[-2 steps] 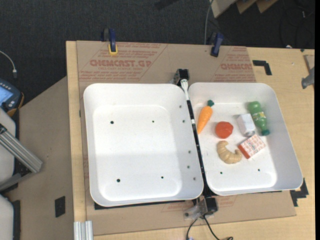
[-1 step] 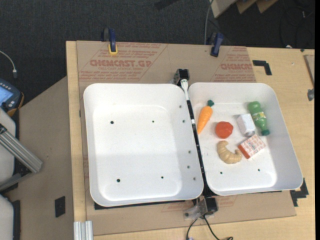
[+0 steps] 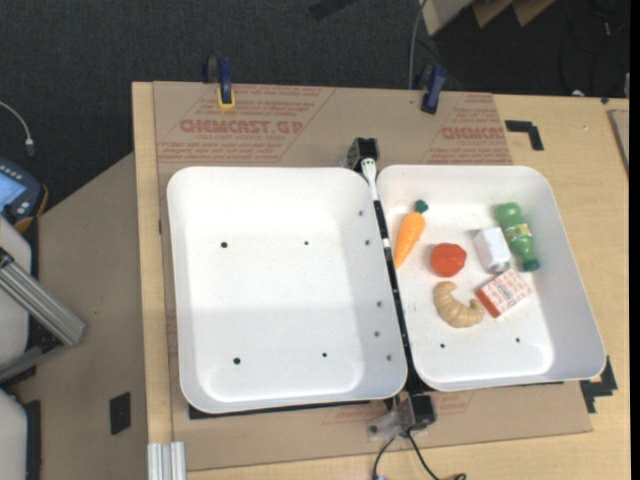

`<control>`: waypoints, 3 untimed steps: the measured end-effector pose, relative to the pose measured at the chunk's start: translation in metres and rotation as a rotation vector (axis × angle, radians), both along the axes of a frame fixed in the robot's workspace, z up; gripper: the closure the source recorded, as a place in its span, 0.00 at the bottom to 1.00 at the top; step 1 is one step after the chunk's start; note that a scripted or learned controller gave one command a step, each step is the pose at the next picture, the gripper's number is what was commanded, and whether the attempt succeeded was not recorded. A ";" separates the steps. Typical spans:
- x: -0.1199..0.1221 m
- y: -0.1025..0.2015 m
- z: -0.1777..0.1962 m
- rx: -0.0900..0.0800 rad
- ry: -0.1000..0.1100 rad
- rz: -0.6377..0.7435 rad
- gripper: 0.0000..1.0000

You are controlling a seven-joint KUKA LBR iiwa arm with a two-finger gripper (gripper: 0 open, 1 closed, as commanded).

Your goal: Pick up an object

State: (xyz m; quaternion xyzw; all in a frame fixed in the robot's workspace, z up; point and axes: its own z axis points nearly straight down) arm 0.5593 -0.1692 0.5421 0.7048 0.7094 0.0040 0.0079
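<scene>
The right bin (image 3: 560, 298) holds several small items. An orange carrot (image 3: 409, 236) with a green top lies near its left wall. Beside it sit a red tomato (image 3: 449, 259) and a tan croissant (image 3: 457, 306). Further right are a small white can (image 3: 491, 248), a green bottle (image 3: 516, 233) and a red-and-white box (image 3: 504, 294).
The left bin (image 3: 270, 288) lies next to the right one, their walls meeting at the middle. Both rest on a brown cardboard sheet (image 3: 300, 118) held by blue clamps (image 3: 222, 80) at the far edge. Cables run off the near edge.
</scene>
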 end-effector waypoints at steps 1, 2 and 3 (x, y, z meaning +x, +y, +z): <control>-0.002 -0.002 0.005 0.001 0.009 -0.005 1.00; 0.055 -0.044 -0.028 0.002 0.014 -0.009 1.00; 0.110 0.017 -0.006 0.003 0.008 -0.001 1.00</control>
